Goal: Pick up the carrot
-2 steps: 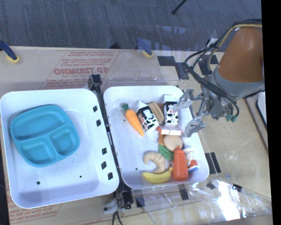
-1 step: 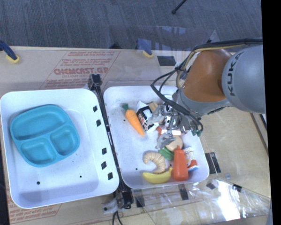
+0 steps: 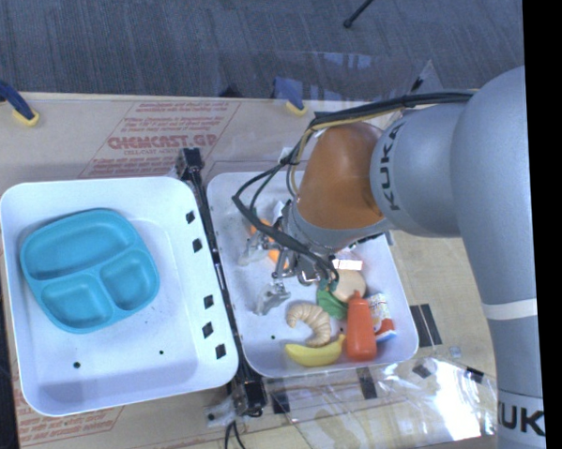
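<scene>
Carrot: a small orange piece [image 3: 274, 257] shows in the right bin, toward its far left part, just beside the metal tips of the hand; much of it is hidden under the arm, so its full shape cannot be told.
Hand: the hand [image 3: 282, 273] reaches down into the right bin below the orange band, its metal tips low over the white floor; whether they are apart or together cannot be told, and nothing can be seen gripped between them.
Arm: the grey arm [image 3: 447, 163] comes in from the right edge of the worktop and covers the far right part of the right bin.
Right bin: the right bin [image 3: 230, 297] holds a cluster of toy food at its near right corner: a croissant [image 3: 311, 321], a banana [image 3: 314, 353] along the near wall, a red bottle [image 3: 360, 327] standing beside them, and a green piece [image 3: 330, 302] just behind the croissant.
Left bin: the left bin [image 3: 101, 378] carries a blue divided plate [image 3: 88, 268] in its far left part.
Worktop: the worktop [image 3: 117, 134] is brown board with red print along its far edge.
</scene>
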Available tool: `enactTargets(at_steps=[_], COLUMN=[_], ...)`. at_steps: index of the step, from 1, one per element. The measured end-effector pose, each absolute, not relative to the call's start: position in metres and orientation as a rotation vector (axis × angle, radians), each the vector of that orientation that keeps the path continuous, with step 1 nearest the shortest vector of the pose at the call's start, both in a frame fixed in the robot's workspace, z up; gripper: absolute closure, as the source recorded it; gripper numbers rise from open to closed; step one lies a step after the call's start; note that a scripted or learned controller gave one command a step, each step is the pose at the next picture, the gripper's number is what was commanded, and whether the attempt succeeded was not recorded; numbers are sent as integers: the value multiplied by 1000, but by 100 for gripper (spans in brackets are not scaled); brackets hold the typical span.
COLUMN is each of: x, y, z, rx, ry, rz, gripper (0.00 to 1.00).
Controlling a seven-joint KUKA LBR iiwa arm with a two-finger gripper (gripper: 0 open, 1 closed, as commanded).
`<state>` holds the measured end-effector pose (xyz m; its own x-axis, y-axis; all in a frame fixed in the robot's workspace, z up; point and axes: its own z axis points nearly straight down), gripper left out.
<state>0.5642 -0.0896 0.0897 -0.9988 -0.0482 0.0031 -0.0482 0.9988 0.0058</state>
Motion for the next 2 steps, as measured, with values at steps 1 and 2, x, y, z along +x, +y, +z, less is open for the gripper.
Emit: enactTargets(at_steps=[1, 2], x=[567, 585], y=[-92, -19], z=[103, 195], rx=[82, -644], ry=[-3144, -3082], rz=[0, -5], gripper=[100, 100])
